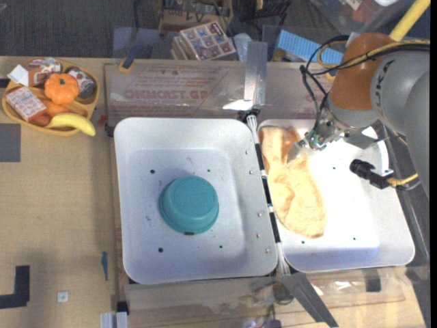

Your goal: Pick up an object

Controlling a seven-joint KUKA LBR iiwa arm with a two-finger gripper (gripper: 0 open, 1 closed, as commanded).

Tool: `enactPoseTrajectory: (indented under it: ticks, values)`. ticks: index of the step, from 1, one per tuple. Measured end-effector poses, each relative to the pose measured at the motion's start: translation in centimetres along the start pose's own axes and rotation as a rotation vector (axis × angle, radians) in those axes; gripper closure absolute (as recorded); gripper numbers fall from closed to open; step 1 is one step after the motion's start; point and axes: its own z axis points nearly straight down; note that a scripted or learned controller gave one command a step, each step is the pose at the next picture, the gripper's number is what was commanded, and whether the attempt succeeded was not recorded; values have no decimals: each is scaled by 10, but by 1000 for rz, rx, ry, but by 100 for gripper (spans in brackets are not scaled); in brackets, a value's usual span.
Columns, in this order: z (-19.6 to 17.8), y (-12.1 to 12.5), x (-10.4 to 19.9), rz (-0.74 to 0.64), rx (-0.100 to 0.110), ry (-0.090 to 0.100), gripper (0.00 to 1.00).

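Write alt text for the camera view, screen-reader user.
The arm's gripper hangs low over the top end of a yellow cloth lying along the left side of the right bin. A teal bowl sits upside down in the left bin. A dish of toy food stands at the bench's far left.

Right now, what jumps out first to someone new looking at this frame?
The teal bowl sits upside down near the middle of the left bin. In the right bin, a crumpled yellow cloth lies along the left side, and the gripper is down at the cloth's upper end. At the bench's far left, a dish of toy food holds an orange pumpkin and a banana.
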Motion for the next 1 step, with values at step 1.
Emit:
enactPoseTrajectory:
  ticks: [1]
  values:
    - [-8,5,3,-5,-10,4,100]
